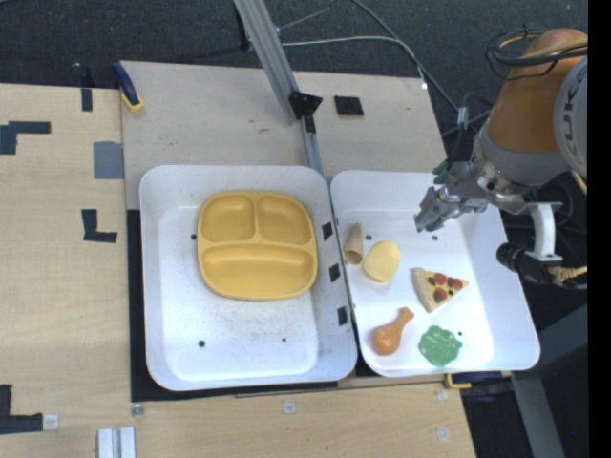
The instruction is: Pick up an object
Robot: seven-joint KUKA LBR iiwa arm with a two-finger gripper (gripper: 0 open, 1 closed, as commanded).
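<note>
The right bin (496, 256) holds several toy foods: a tan cone-like piece (354, 243), a pale yellow lump (381, 261), a pizza slice (437, 287), a chicken drumstick (391, 332) and a green leafy piece (439, 345). My gripper (431, 215) hovers over the upper part of this bin, above and to the right of the yellow lump and just above the pizza slice. I see nothing between its fingers.
The left bin (162, 284) carries a yellow divided plate (257, 244). A metal pole (272, 46) slants down to the gap between the bins. The arm's grey and orange body (535, 113) fills the right side.
</note>
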